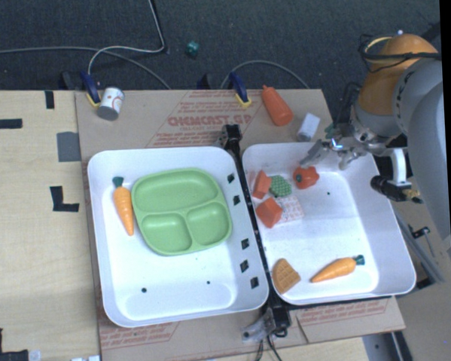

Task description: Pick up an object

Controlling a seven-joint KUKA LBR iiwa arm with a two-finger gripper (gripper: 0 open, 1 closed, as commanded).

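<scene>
In the right bin (380,258), near its far edge, the tool (322,154) is low over a small red toy tomato (306,177), which lies on the bin floor just beside the metal tips. I cannot tell how the tool stands, wide or narrow, because the parts overlap in this view. Nothing is seen between its tips, so I judge that the pick is not yet done: the approach seems made, and the closing and the lifting are left. Other possible objects lie in the same bin: two orange-red blocks (266,200) with a green piece (279,187) between them, a waffle-like toy (285,275) and a toy carrot (336,268) at the near side. The left bin (110,280) holds a green divided plate (182,211) and a second carrot (123,207).
</scene>
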